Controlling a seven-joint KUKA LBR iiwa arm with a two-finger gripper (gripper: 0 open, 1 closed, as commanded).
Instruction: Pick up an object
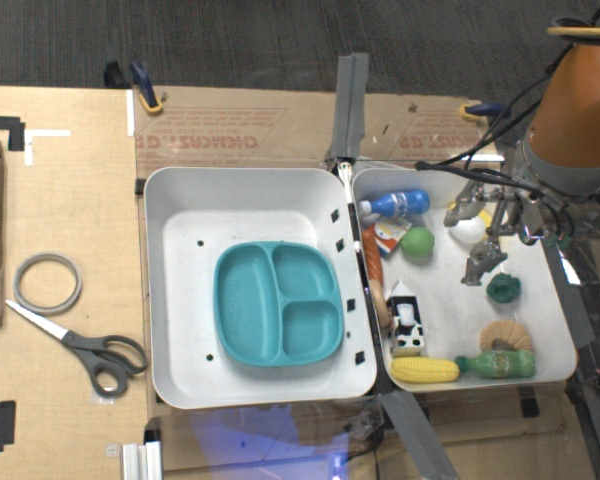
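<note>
My gripper (pixel 473 236) hangs over the back right part of the right bin (pixel 555 298), its two grey fingers (pixel 483 263) spread apart, so it is open. A small white round object (pixel 466 231) shows in the gap between them; I cannot tell whether either finger touches it. A dark green lump (pixel 503 288) lies just to the right of the lower finger. A green ball (pixel 417 243) and a blue bottle (pixel 400 204) lie to the gripper's left.
The right bin also holds an orange carrot (pixel 370 258), a black-and-white cow toy (pixel 406 324), yellow corn (pixel 425 370), a green bottle (pixel 500 365) and a tan disc (pixel 506 335). A teal divided plate (pixel 278 303) sits in the left bin (pixel 170 268). Scissors (pixel 90 348) and a tape roll (pixel 47 281) lie on the bench.
</note>
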